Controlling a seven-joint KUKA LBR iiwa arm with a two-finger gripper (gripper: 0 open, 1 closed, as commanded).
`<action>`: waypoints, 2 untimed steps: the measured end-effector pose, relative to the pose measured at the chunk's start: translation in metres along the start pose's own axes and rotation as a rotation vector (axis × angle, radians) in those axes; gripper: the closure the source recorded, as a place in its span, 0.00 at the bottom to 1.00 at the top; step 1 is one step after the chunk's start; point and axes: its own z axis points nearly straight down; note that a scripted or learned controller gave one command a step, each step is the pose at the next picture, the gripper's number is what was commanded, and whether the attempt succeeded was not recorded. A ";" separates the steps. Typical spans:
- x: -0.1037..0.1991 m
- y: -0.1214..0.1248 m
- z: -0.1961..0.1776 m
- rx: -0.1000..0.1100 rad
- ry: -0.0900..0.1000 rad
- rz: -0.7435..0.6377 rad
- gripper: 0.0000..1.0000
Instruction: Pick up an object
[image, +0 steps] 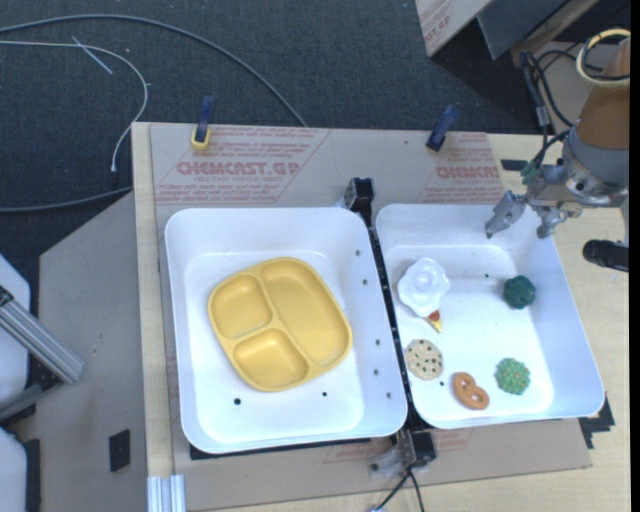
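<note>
bench (250, 160): brown board, dark carpet behind | tool (522, 218): fingers spread, holding nothing

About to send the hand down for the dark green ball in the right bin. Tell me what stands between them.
Nothing visible does. The hand hangs over the right bin's far edge, and only bare white floor lies between it and the dark green ball.

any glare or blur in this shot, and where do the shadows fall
Camera view: lighting is even and soft, with the white bins bright but not blown out; the yellow tray shows a mild sheen; the gripper casts a faint shadow on the right bin wall; small items like the pretzel look slightly soft.
</note>
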 end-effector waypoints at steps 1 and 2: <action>0.001 0.003 -0.010 -0.015 -0.004 -0.003 0.00; 0.004 -0.002 0.051 -0.010 -0.002 -0.004 0.00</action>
